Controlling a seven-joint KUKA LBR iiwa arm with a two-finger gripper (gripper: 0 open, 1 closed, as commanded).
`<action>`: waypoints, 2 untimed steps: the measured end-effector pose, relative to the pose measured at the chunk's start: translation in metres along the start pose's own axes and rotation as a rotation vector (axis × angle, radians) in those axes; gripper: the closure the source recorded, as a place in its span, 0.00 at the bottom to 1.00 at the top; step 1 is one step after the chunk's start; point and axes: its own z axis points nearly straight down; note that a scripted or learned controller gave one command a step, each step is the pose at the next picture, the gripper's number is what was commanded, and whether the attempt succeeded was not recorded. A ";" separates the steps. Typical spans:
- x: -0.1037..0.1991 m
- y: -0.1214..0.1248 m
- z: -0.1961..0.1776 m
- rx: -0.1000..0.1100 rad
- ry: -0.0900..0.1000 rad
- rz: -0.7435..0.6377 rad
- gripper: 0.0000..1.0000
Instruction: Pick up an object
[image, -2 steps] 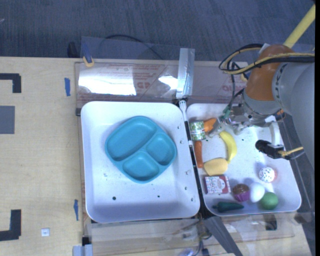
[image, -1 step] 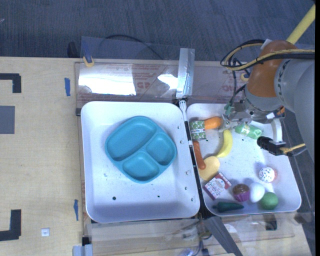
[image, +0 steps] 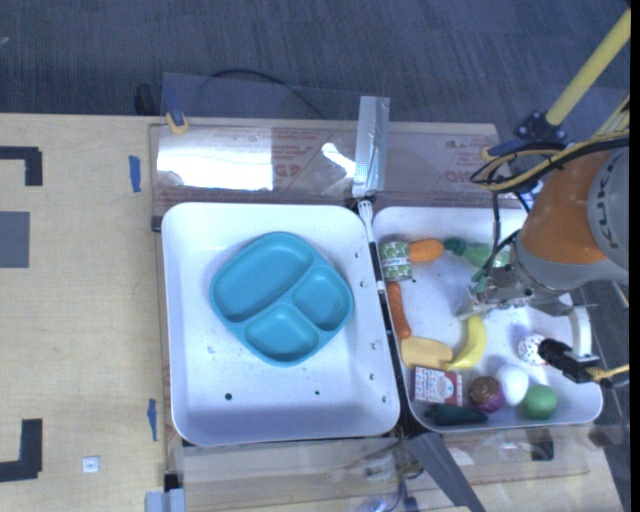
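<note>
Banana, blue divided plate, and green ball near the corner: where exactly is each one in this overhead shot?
banana (image: 472, 343): camera view, on the middle of its curved yellow body.
blue divided plate (image: 282, 296): camera view, on the ridge where its compartments meet.
green ball (image: 540, 401): camera view, on its rounded top.

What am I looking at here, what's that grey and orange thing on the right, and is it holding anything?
This is one picture from a camera fixed above a workbench, looking down at a slant. The grey and orange thing is a robot arm reaching in from the right. Its gripper hangs over the right bin, just above a banana. Whether its jaws are open or shut is too small to tell, and nothing is visibly held. Two shallow white bins sit side by side. The left bin holds a blue divided plate. The right one holds toy food: the banana, a carrot, a white egg, a green ball and a small red carton.
</note>
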 end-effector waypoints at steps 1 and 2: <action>0.098 -0.022 -0.146 -0.007 0.003 0.037 1.00; 0.063 -0.037 -0.124 0.006 0.002 -0.006 1.00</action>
